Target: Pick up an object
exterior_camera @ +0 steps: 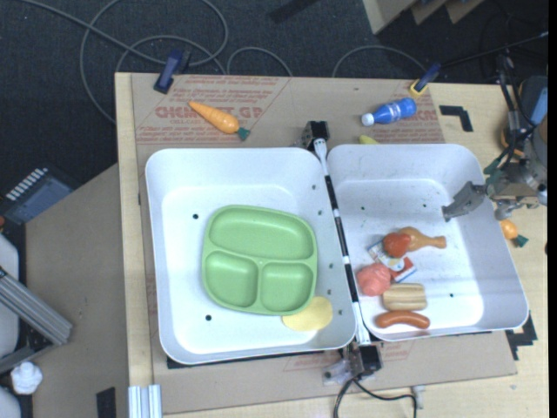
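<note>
**Two white bins on a cardboard-topped bench, toy food gathered in the right one**

A dark carpet is surrounding the bench, with thin cables looping across it behind. The bench top (261,103) is showing flat brown cardboard with faded red print. On it, beyond the bins, a toy carrot (216,117) is lying near the left, and a small blue-and-white bottle (390,112) is lying on its side near the right.

The left bin (170,233) is holding a light green divided tray (258,259), smooth and rounded, with one long compartment and two smaller ones. A pale yellow rounded piece (307,315) is lying just beside the tray's near right corner, touching or slightly under its edge.

The right bin (470,259) is holding the toy food in a cluster at its near left part: an orange-brown drumstick (412,241) with a red end, a pink rounded piece (374,279), a tan bun-shaped piece (405,297), and a glossy reddish sausage (402,320) lying nearest the front wall. A small white and red scrap is sitting between the drumstick and the pink piece.

The gripper (459,204) is reaching in from the right over the right bin's far right side, well apart from the cluster. Whether its fingers are parted or closed is unclear; nothing is seen between them.
</note>
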Controlling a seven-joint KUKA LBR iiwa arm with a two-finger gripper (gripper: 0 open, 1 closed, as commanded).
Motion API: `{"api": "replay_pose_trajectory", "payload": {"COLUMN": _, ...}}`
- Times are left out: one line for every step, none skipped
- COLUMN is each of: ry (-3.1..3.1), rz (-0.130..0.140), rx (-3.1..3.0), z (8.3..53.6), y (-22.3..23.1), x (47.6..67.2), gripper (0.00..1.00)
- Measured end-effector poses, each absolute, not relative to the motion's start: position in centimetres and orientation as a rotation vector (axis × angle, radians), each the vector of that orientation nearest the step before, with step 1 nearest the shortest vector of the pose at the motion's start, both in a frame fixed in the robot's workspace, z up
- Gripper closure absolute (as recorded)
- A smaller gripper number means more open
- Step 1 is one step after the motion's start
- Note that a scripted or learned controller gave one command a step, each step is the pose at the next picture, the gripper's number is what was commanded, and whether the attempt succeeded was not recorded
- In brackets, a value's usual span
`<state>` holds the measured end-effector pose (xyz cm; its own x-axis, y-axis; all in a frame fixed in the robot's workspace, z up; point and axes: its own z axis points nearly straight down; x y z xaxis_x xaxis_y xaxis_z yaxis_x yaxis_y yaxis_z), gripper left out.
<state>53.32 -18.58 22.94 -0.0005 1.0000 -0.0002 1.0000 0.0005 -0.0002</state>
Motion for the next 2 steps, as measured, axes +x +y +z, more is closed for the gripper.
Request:
{"api": "replay_pose_trajectory", "payload": {"ry": 2.226, "rz": -0.001, "rx": 2.222, "z": 15.3, "y": -11.7, "x": 54.4, "gripper": 0.0}}
{"api": "replay_pose_trajectory", "payload": {"ry": 2.203, "rz": 0.006, "rx": 2.21, "z": 9.1, "y": -11.8, "x": 55.8, "gripper": 0.0}}
